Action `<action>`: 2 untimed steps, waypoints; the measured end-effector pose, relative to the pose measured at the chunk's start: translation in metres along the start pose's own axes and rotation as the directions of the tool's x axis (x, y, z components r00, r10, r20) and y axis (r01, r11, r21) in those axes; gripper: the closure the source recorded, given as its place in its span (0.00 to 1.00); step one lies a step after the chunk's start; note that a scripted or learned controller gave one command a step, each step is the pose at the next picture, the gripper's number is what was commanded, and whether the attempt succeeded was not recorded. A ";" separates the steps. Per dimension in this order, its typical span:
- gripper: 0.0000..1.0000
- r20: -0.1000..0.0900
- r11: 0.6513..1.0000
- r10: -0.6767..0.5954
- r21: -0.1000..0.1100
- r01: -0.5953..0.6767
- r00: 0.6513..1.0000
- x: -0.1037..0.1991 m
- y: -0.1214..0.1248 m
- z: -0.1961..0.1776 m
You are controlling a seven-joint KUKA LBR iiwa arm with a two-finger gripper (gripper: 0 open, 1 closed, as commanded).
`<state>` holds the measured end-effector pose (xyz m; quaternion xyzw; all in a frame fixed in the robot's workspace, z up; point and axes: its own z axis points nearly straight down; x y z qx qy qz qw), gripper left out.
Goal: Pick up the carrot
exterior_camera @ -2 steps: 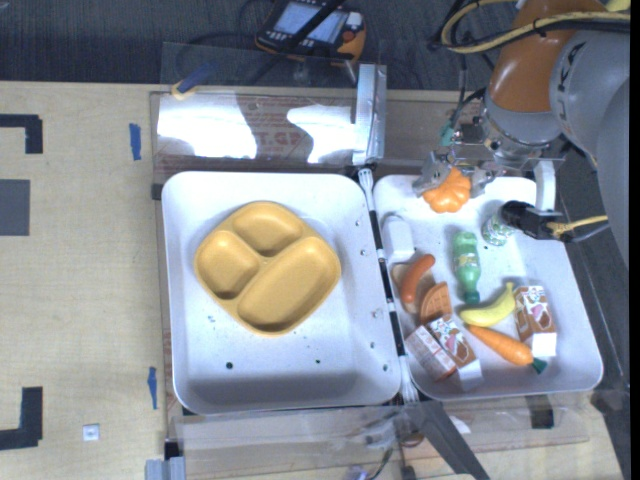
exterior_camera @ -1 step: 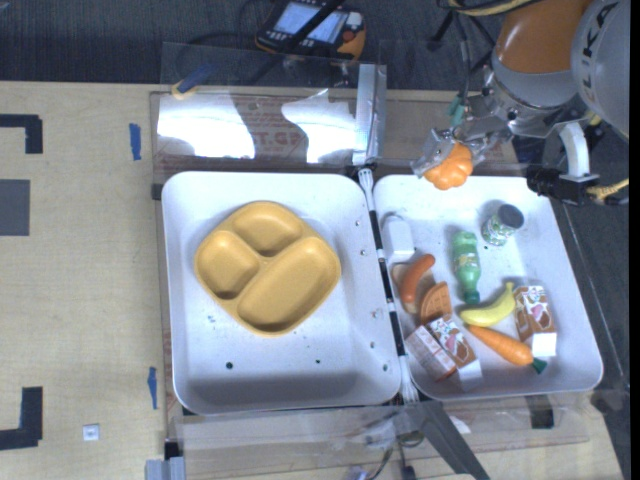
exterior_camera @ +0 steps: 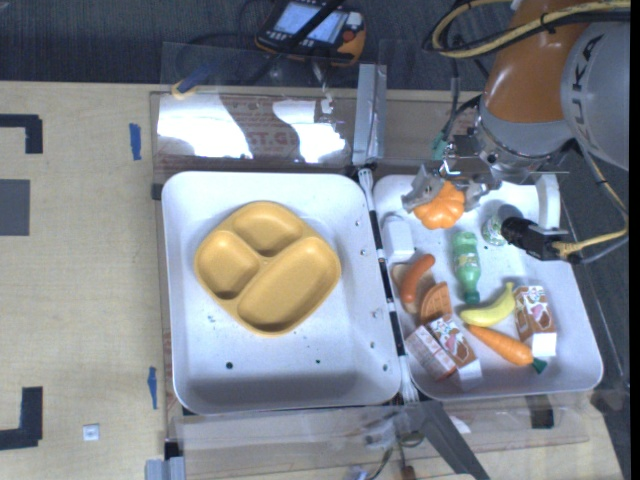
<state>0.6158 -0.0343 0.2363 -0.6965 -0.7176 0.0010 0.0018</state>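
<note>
A robotics lab: a taped wooden bench, loose cables behind the hand, and a teach pendant farther left.

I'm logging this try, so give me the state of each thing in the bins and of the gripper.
carrot: lying flat in the right bin, untouched
gripper: over the far end of the right bin, just above an orange pepper
banana: lying beside the carrot
green bottle: lying down
yellow tray: right way up in the left bin
</note>
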 end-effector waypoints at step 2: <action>1.00 0.001 0.925 0.379 0.000 -0.379 0.925 0.083 0.053 0.052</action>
